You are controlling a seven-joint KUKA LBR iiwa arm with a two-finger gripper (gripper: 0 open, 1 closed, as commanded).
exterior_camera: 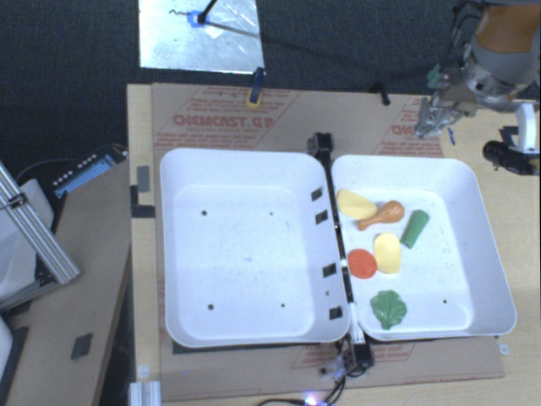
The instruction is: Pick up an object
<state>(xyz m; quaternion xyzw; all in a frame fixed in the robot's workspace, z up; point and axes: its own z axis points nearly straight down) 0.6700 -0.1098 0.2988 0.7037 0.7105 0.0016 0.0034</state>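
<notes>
Gripper: you see the gripper (429,125) near the top right, over the cardboard beyond the far rim of the right shallow white bin (483,218). It is too small and blurred for you to tell its state, and you can see nothing held in it.
Arm: grey with an orange band (507,19), entering from the upper right corner.
Objects to pick: all lie in the right bin, towards its left half.
Back row: a yellow lemon-shaped piece (356,203) touches a brown drumstick-shaped piece (382,214); a green cylinder (414,228) lies tilted just beside the drumstick's thick end.
Middle: a red round disc (363,264) touches a pale yellow rounded piece (387,252).
Front: a green leafy piece (389,308) sits apart from the others.
Open room: your widest bare floor is the right bin's right side.
Crowding: the lemon piece and the disc lie close to the black hinged divider (335,235) between the bins.
Left bin: the left shallow white bin (173,227) shows a few small dark dots on its floor.
Tabletop: a brown cardboard sheet (220,112) lies under both bins.
Writing: you can read red print "CHEMCAST G P" on the cardboard.
Surroundings: a shiny silver sheet (199,24) lies beyond the cardboard.
</notes>
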